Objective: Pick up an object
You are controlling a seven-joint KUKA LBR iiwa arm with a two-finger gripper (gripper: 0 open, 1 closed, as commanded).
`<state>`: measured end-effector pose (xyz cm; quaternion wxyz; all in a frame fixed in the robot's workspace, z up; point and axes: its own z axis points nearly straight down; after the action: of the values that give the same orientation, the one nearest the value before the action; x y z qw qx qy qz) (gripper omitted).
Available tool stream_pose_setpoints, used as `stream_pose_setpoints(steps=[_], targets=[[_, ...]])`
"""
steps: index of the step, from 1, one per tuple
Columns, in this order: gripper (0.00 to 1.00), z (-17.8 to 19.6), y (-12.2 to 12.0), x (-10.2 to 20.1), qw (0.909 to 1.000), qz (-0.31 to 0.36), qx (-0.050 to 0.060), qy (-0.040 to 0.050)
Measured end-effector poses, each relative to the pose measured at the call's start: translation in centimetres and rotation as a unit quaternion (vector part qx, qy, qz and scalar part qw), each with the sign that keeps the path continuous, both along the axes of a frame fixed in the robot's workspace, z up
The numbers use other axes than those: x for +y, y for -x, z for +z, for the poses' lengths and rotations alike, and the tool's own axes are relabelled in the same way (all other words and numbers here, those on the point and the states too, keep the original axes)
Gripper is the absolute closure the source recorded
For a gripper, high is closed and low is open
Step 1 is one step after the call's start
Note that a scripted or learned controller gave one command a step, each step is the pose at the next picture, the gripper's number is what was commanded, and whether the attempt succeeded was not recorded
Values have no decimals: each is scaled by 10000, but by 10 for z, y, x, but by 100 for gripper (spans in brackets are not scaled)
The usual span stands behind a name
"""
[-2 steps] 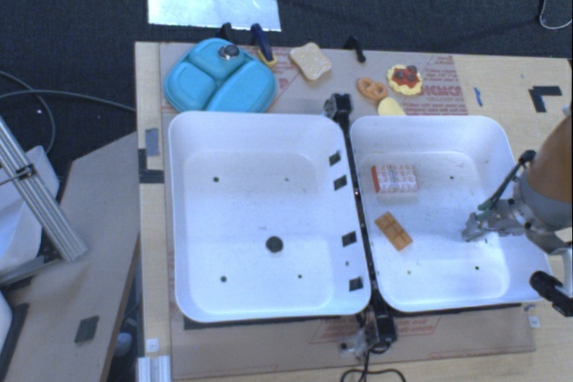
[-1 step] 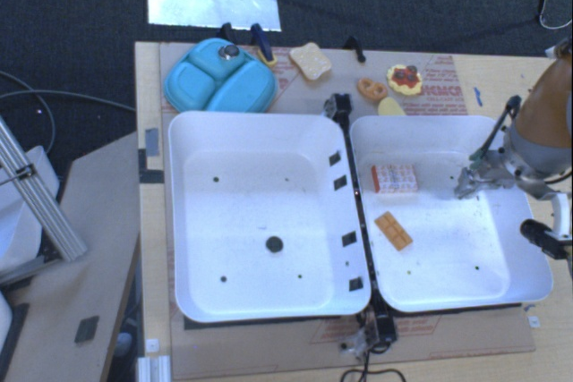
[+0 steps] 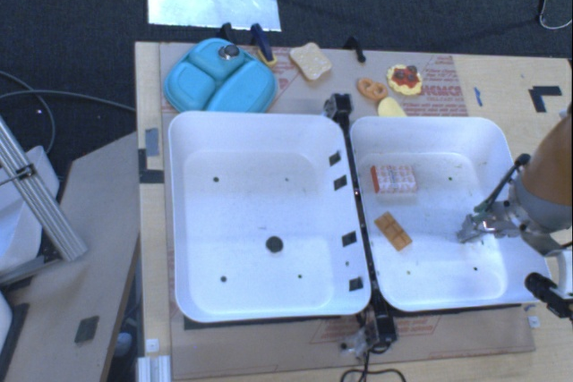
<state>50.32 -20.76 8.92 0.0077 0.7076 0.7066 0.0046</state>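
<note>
Two white bins side by side on the bench. In the right bin [image 3: 488, 139], a red and white box [image 3: 394, 179] near the divider, and just below it a small orange block [image 3: 392, 231] lying at a slant. Gripper [image 3: 472, 228] low over the right bin's floor, well to the right of both. Jaws too small and blurry to tell. In the left bin [image 3: 192, 148], a little dark disc [image 3: 274, 243]. Behind the bins, a blue plate [image 3: 219, 78], toast [image 3: 311, 61], a pretzel [image 3: 371, 89] and a round cookie [image 3: 405, 79].
</note>
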Motion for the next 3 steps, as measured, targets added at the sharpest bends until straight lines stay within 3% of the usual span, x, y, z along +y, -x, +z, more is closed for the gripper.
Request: stream_pose_setpoints(steps=[1, 2, 3], targets=[[100, 52, -71, 68, 10000, 65, 32, -15], [100, 38, -29, 110, 9999, 40, 102, -37], [0, 39, -31, 107, 10000, 18, 81, -21]])
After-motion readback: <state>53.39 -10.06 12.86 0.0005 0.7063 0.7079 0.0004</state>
